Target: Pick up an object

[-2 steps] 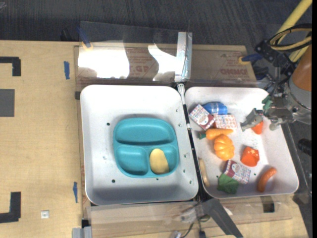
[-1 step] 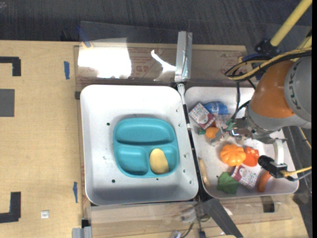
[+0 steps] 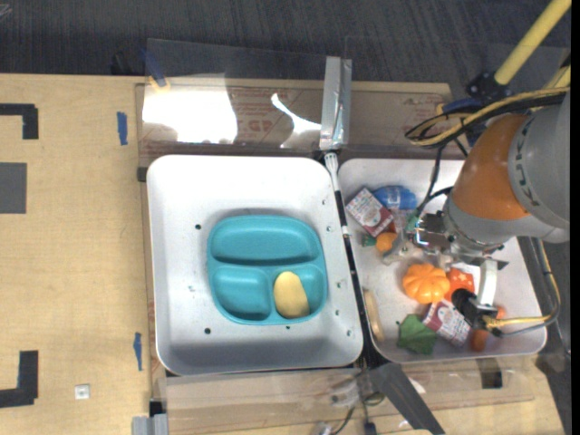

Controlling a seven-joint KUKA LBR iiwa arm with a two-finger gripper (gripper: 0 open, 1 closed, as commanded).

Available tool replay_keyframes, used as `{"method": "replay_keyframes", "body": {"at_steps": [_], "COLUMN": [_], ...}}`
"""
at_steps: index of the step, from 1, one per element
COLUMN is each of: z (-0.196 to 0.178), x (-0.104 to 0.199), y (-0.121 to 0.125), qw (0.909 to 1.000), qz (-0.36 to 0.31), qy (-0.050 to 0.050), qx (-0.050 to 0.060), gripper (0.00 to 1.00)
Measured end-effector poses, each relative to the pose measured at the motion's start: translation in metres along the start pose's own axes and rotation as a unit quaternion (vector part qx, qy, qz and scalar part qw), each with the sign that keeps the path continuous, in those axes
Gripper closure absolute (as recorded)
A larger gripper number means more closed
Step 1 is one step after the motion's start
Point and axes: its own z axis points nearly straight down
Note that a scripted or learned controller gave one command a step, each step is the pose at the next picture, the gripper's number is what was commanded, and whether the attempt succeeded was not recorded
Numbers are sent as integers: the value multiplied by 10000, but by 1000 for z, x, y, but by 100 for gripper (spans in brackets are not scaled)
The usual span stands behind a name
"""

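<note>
My gripper [image 3: 433,243] hangs over the right bin [image 3: 530,284], just above an orange pumpkin [image 3: 426,282] and beside a small orange piece [image 3: 387,240]. A red and white packet [image 3: 366,209] and a blue object [image 3: 395,196] lie at the bin's far left. Near the front edge there is a green item [image 3: 416,334], with a second red and white packet [image 3: 449,323] next to it. A red piece [image 3: 459,280] shows right of the pumpkin. The arm hides part of the bin.
The left bin [image 3: 177,243] holds a teal divided tray [image 3: 258,243] with a yellow, potato-like object [image 3: 291,294] in its front right compartment. A raised divider [image 3: 344,243] separates the two bins. Wooden bench [image 3: 63,243] lies to the left.
</note>
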Motion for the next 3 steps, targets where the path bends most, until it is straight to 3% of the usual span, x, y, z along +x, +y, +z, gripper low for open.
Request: {"method": "replay_keyframes", "body": {"at_steps": [1, 2, 3], "z": [-1, -11, -100], "x": [-22, -22, 51], "y": [-47, -46, -7], "qw": [9991, 9991, 10000], "qz": [-421, -414, -54], "qy": [0, 0, 18], "qx": [23, 2, -10], "gripper": [0, 100, 100]}}
